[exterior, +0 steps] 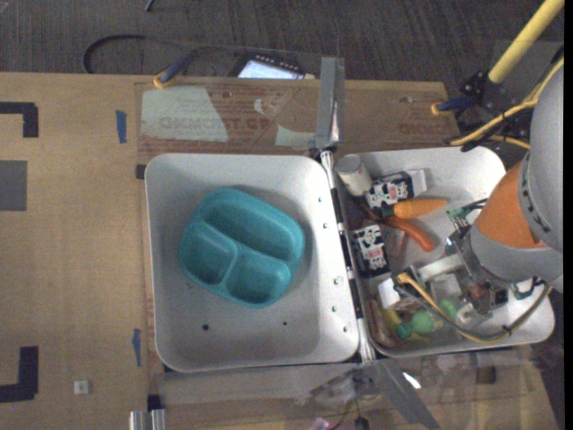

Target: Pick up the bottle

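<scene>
**Camera view, from above at a slant.** The tabletop [72, 267] carries two white bins. The left bin [179, 330] holds a teal divided plate [240, 247], and the right bin [448, 161] is crowded. What we take for the bottle [352, 174], a white cylinder, lies in the upper left corner of the right bin as pictured. It rests against the divider between the bins, just beside a black-and-white patterned box [391, 193] and near an orange carrot [421, 209]. A second patterned box [370, 245] and a red pepper-like piece [414, 233] lie nearer the middle, and a green piece [408, 328] sits at the lower edge. The grey arm [548, 141] reaches over the right part of that bin, and the end effector [467, 294] hangs low over its lower half, well apart from the bottle. We judge that the task is hardly begun: the bottle rests in the bin, and approach, grasp and lift all remain. We cannot tell whether the end effector is spread or pressed together, since wrist and cables cover it. The bin floor beneath the arm is hidden, the green piece is too blurred to name, and our identification of the bottle is tentative.
</scene>
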`<action>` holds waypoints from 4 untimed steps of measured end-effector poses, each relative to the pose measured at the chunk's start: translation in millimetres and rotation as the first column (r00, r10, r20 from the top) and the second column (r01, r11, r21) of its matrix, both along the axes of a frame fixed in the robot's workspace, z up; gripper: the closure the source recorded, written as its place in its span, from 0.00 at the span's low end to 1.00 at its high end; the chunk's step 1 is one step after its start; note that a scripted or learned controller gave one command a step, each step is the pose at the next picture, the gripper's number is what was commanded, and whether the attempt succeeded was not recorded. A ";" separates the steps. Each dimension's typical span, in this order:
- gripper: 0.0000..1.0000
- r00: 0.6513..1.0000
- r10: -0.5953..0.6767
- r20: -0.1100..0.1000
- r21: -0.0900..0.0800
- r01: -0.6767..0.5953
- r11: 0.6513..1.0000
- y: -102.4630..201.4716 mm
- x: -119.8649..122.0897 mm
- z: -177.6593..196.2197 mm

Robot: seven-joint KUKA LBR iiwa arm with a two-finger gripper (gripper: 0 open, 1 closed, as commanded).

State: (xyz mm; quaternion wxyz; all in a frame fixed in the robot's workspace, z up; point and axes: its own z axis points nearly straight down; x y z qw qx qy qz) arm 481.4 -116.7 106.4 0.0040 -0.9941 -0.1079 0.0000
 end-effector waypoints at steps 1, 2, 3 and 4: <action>0.00 1.000 -0.009 -0.008 -0.007 0.009 1.000 54.4 -1.5 74.5; 0.00 1.000 0.002 -0.006 -0.006 -0.002 1.000 34.0 22.6 5.2; 0.00 1.000 0.003 -0.007 -0.008 -0.003 1.000 8.8 17.0 127.8; 0.00 1.000 -0.009 -0.007 -0.009 0.009 1.000 -28.3 41.7 188.5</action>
